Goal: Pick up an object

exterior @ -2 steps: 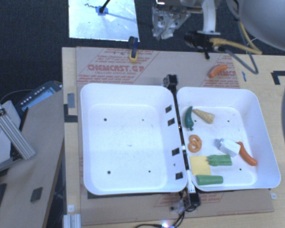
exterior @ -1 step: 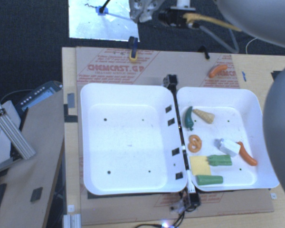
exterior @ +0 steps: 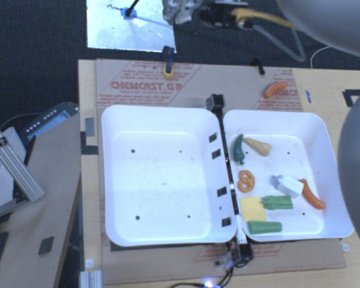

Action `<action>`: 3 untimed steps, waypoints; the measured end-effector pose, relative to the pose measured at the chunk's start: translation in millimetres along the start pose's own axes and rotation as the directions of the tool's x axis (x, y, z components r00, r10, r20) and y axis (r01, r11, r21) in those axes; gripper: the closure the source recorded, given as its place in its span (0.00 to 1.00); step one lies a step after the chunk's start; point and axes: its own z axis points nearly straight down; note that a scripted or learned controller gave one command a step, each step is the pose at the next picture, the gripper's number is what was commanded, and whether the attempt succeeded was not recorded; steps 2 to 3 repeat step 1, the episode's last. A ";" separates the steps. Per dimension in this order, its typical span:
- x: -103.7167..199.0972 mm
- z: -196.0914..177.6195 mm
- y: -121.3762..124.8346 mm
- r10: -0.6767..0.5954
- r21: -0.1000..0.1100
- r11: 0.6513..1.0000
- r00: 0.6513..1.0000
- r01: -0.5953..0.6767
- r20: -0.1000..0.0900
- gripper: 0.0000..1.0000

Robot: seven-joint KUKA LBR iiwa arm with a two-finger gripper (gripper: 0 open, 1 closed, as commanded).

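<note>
Looming grey at the right edge, the arm (exterior: 357,179) is the biggest thing; next the left bin (exterior: 162,179), then the right bin (exterior: 324,143) holding every candidate. At top the end effector (exterior: 181,5) hangs well apart from both; its opening I cannot tell. Best target, I judge: the pretzel (exterior: 246,180), since the orange carrot (exterior: 312,195) touches a white block (exterior: 288,185)
</note>
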 end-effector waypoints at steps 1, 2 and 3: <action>-68.9 1.3 9.0 0.010 0.002 1.000 1.000 -0.010 0.003 1.00; -68.9 1.3 9.0 0.010 0.002 1.000 1.000 -0.010 0.003 1.00; -68.9 1.3 9.0 0.010 0.002 1.000 1.000 -0.010 0.003 1.00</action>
